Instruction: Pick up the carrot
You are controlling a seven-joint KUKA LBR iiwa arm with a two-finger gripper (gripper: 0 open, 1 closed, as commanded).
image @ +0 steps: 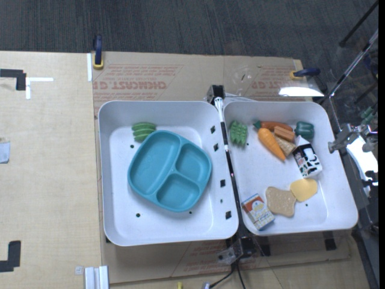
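Your pincer [349, 138] is hanging at the right bin's [337, 218] edge, and I cannot tell its opening. The carrot [272, 143] is lying well to its left in the view, touching a sausage [278, 128], so you're risking grabbing both.

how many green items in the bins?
3. One green vegetable in the left bin, above the blue plate. Two in the right bin: one at its left wall, one top right beside the carrot.
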